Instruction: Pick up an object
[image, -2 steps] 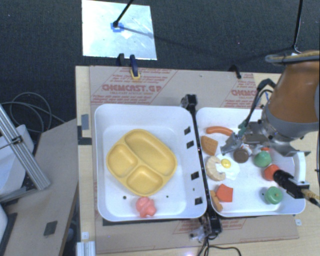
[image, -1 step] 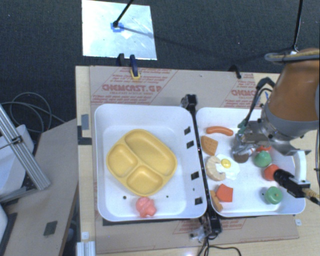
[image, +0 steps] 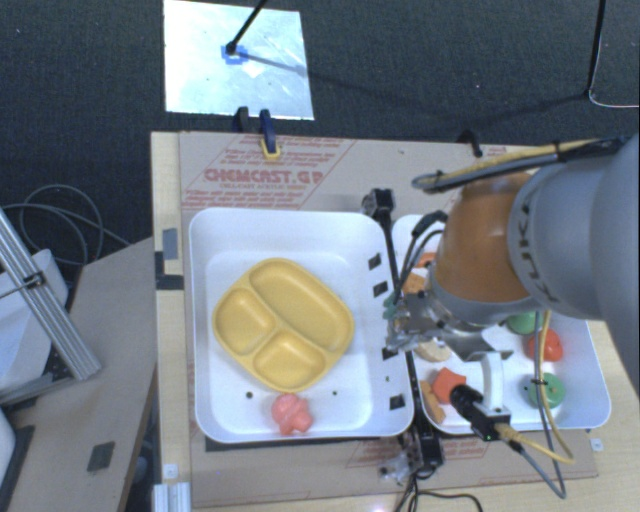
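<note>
View from above of a counter (image: 165, 340) carrying two shallow white bins side by side on a brown cardboard sheet (image: 300, 165). Large red print along the far edge of the cardboard reads roughly "CHEMCAST GP". A line of smaller red writing above it is too small to read. A blue and yellow clamp (image: 266, 130) grips that far edge, with a black clamp (image: 242, 120) just beside it. The left bin (image: 230, 235) holds a yellow divided plate (image: 283, 322) with three compartments, lying flat near the middle. It also holds a small pink object (image: 290, 412) near the front wall, apart from the plate. A few small black tabs sit along the wall between the bins. The grey arm (image: 580, 235), with its orange band, reaches in from the right and covers much of the right bin (image: 595, 400). The tool (image: 412, 325) hangs low over the left edge of the right bin, just beside the shared wall. The arm's bulk stands in the way, so it cannot be told whether the tool is wide or narrow. In the right bin, a pale tan round piece (image: 433, 350) lies just beside the tool and an orange-red piece (image: 447, 383) lies nearer the front. Farther right lie a green piece (image: 522, 322), an orange piece (image: 550, 347) and a second green piece (image: 545, 390). Beyond the counter, a shiny silver sheet (image: 240, 60) lies on dark carpet. At the left, a metal rail (image: 45, 310) slants over a pale side table (image: 110, 300).
</note>
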